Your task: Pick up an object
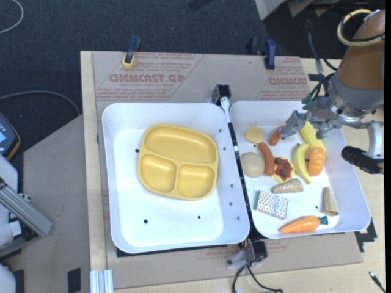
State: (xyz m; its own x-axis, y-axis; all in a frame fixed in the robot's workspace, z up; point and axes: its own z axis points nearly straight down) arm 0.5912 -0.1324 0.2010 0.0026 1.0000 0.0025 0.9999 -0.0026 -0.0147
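The right bin (360, 206) holds several toy foods: a red sausage (267, 157), a beige bun (251, 162), a pizza slice (282, 168), a banana (300, 162), an orange fruit (316, 160), a yellow corn cob (310, 134), a carrot (300, 224) and a silver packet (272, 204). My gripper (303, 122) hangs low over the bin's far part, right above the corn cob and beside a small red pepper (275, 137). I see nothing clearly held in it.
The left bin (122, 224) carries a yellow divided plate (178, 162). A pale round piece (254, 134), a tan wedge (287, 187) and a cone (330, 201) also lie in the right bin. The arm's body (360, 72) looms over the bin's far right corner.
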